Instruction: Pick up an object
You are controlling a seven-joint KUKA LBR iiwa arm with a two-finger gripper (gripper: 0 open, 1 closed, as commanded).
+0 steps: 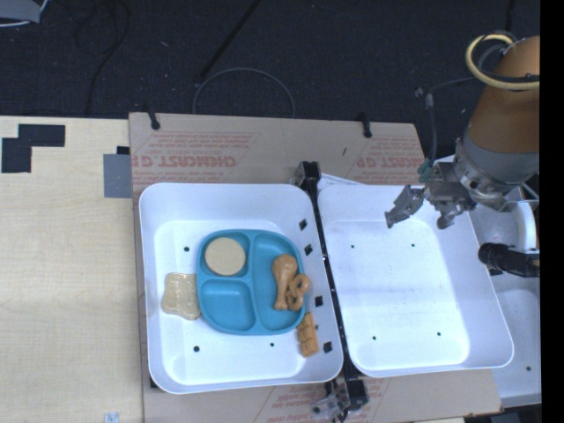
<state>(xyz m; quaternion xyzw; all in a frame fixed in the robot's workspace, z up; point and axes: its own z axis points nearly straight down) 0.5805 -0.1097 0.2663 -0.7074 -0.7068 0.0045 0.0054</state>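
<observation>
- Pale wood-grain board is seen at the far left of the scene, with dark rectangular patches set near its far edge.
- Brown cardboard is laid under both bins; reddish printing is seen on it upside down, too blurred to be read with certainty.
- Smooth white plastic forms the left bin, shallow, with rounded corners and small dark dots on its floor.
- A flat, pale beige piece shaped like a bread slice is placed on the bin floor, touching the left edge of a blue tray.
- The blue tray, glossy and rounded, is divided into three compartments.
- A round tan disc is held in the far left compartment.
- A brown drumstick-shaped piece and a small pretzel-like twist are lodged together in the right compartment.
- A small lumpy orange-brown piece is found on the bin floor, just beside the tray's near right corner.
- The right bin is made of the same white plastic.
- The gripper is poised over the far right corner of the right bin, its dark metal fingers spread apart with nothing between them, well apart from the objects in the left bin.
- An orange band is seen above the grey wrist.
</observation>
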